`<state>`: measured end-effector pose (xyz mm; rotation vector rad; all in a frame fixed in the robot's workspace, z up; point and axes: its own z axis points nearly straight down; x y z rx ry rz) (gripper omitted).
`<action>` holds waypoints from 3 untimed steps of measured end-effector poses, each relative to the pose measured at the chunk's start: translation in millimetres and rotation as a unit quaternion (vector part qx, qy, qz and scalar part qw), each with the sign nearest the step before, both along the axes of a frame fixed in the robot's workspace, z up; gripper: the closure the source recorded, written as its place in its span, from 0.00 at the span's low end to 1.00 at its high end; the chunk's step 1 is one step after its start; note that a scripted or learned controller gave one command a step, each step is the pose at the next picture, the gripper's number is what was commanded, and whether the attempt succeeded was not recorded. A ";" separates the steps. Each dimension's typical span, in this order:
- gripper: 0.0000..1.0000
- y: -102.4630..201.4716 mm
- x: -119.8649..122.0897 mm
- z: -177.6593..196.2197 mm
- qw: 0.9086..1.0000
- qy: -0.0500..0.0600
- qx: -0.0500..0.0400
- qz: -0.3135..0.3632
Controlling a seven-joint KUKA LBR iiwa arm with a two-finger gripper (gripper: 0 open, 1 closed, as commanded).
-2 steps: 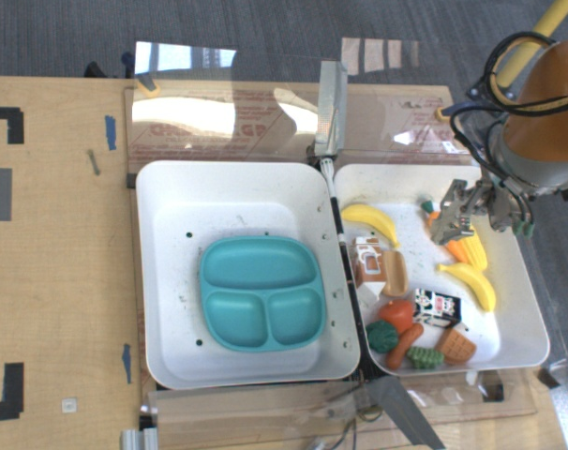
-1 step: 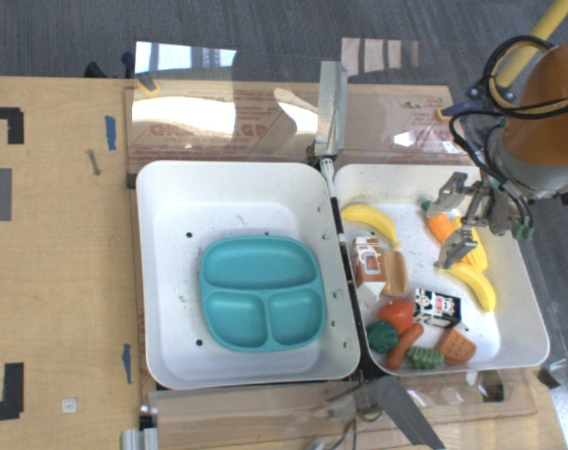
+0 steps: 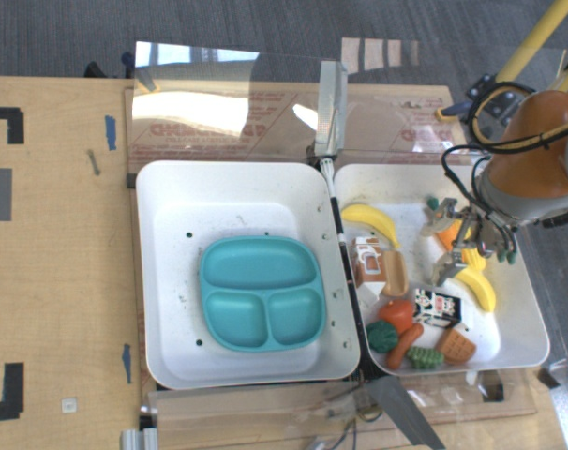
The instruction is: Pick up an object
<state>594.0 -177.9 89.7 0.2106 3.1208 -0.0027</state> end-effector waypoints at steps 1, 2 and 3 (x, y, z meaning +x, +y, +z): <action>1.00 0.5 3.6 13.2 1.000 -0.006 -0.001 0.000; 1.00 31.4 22.8 151.0 0.996 -0.003 -0.002 0.094; 0.00 31.5 20.3 144.2 0.996 0.003 0.000 0.094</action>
